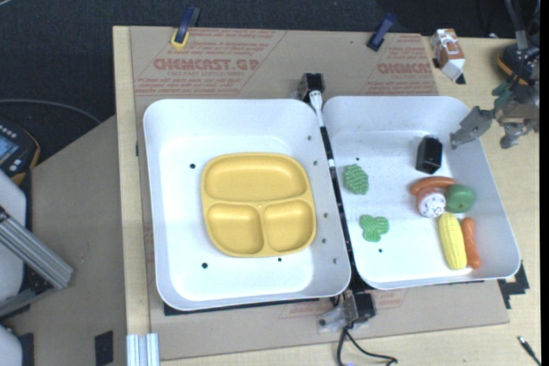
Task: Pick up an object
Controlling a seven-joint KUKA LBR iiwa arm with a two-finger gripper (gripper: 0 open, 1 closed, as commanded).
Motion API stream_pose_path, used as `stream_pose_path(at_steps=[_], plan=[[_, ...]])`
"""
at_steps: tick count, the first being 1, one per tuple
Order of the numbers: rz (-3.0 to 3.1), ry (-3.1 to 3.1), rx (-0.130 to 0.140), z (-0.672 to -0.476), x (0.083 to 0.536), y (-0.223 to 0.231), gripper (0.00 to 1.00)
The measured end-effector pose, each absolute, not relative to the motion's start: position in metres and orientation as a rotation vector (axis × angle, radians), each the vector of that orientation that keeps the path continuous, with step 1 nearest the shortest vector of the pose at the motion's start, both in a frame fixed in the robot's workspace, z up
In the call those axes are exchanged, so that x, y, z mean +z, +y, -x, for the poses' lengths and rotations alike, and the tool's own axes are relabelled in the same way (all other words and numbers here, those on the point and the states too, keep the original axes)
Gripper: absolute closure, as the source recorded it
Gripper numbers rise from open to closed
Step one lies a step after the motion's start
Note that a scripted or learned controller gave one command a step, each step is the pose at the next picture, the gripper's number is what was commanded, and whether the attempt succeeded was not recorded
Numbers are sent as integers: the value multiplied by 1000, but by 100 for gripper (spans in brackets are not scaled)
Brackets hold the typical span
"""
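Camera view, left to right. Worktop (129, 184) is a tan board carrying two shallow white bins side by side.

Left bin (171, 270): one yellow divided tray (257, 204), three compartments, lying flat near the bin's middle. A few small black dots on the bin floor around it.

Right bin (386, 261) holds the pickable items:
- two green leafy pieces: green piece (356, 179) near the bin's left wall, second green piece (374, 226) just below it, the two apart from each other.
- black block (429, 155) toward the bin's far right part, standing alone.
- cluster at the right wall: orange sausage-shaped piece (431, 184), a white ball with red marks (432, 204) touching it from below, a green round piece (461, 199) just beside the ball on the right.
- yellow corn cob (452, 241) lying lengthwise below the cluster, with an orange carrot (471, 243) right beside it along the right wall.

Tool (485, 126) sits at the far right corner of the right bin, over the rim, apart from every item. Nothing between its fingers as far as visible; can't tell whether they're spread or pressed together, too small and cluttered there.

Blue clamp with yellow tip (184, 27) on the worktop's far edge at left, another dark clamp (381, 32) on the far edge further right.
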State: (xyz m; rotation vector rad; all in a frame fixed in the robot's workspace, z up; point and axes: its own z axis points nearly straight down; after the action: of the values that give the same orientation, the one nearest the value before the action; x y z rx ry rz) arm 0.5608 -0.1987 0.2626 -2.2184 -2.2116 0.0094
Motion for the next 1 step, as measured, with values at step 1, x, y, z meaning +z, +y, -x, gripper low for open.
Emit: stream_pose_path(at_steps=[1], plan=[[2222,-2222,0,-563,269,-198,0]])
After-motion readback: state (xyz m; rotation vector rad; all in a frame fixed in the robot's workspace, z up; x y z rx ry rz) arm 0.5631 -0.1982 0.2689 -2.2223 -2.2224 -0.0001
